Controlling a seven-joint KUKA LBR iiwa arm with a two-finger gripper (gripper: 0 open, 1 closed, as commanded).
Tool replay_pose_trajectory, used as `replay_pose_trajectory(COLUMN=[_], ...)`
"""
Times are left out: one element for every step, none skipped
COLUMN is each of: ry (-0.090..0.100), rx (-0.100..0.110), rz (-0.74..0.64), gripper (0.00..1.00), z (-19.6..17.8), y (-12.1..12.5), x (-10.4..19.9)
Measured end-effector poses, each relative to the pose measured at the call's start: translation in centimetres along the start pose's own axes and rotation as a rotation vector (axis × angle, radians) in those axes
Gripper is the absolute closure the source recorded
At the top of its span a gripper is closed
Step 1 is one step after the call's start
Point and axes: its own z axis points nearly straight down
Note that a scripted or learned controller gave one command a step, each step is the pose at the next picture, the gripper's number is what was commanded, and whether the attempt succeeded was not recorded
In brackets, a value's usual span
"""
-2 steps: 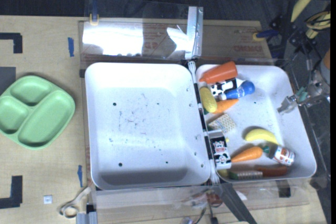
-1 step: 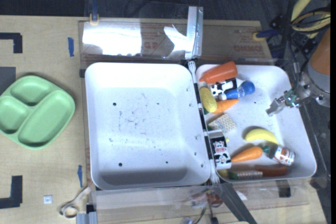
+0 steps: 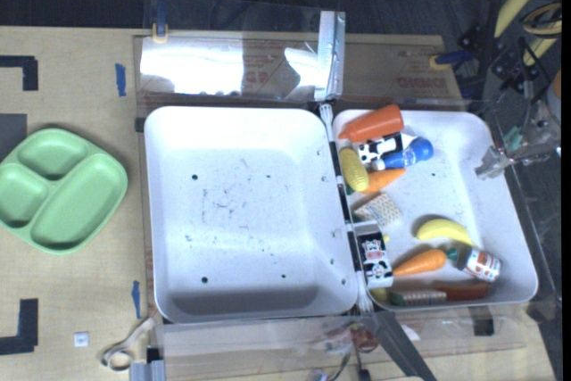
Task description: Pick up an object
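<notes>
A: List the candidates in the right bin (image 3: 500, 192), largest first, with handling notes.

B: First, the large orange carrot (image 3: 372, 122) at the bin's far left corner. It looks like hollow toy plastic: probably light, stiff and smooth. Grip across the thick middle; the tapered end would likely slip out.

A: Next?

B: The yellow banana (image 3: 442, 231), lying alone on bare floor near the bin's middle. Likely light and rigid (curved, so close across the fattest part, not the tips). It has the most free space around it.

A: And the crowded items?

B: The small carrot (image 3: 419, 262) lies just beside the banana, toward the near wall, with a small can (image 3: 483, 264) close at its right. The can is round and probably slippery; it may roll. The blue bottle (image 3: 412, 152) touches a black-and-white toy (image 3: 384, 151), so fingers have little room there.

A: State of the hand?

B: The hand (image 3: 500, 158) sits over the bin's right rim, well apart from the toys. Its fingers are too blurred to read, so I cannot tell their spread. Nothing is visibly held.

A: Recommendation?

B: I judge the banana the safest pick.
</notes>
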Motion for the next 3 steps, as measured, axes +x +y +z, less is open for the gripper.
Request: replay_pose_trajectory(ry=[0.001,0.000,0.001], rx=[0.002,0.003,0.006], rz=[0.097,0.410,0.482], gripper=[1.00,1.00,1.00], z=[-1.6,-2.5,-1.7], y=[9.3,11.3,6.1], x=[3.9,5.9,3.4])
